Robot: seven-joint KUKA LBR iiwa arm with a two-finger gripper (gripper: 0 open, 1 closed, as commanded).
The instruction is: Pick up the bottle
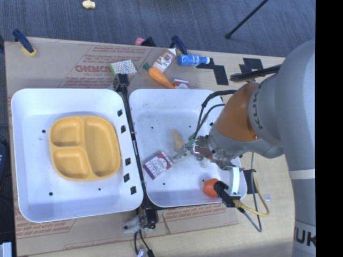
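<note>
- The small clear plastic bottle with a blue cap and blue label lies on its side on the brown cardboard-covered desk, top centre of the frame, just beyond the upper rim of the right-hand shallow white bin and outside both bins.
- By its look it should be light, and its thin walls may give a little under pressure; the smooth round body could roll or slip away from a poor pinch.
- The best hold is probably across the middle of the barrel, the fingers closing square to its long axis.
- Its blue end points toward frame left, the paler end toward the right; finer detail is too small to read.
- Just to its left lie an orange carrot-shaped toy and a white-and-orange tube, close enough to crowd an approach from that side.
- The claw sits low inside the right bin, well apart from the bottle; whether it is spread or closed cannot be told, as the wrist hides it.
</note>
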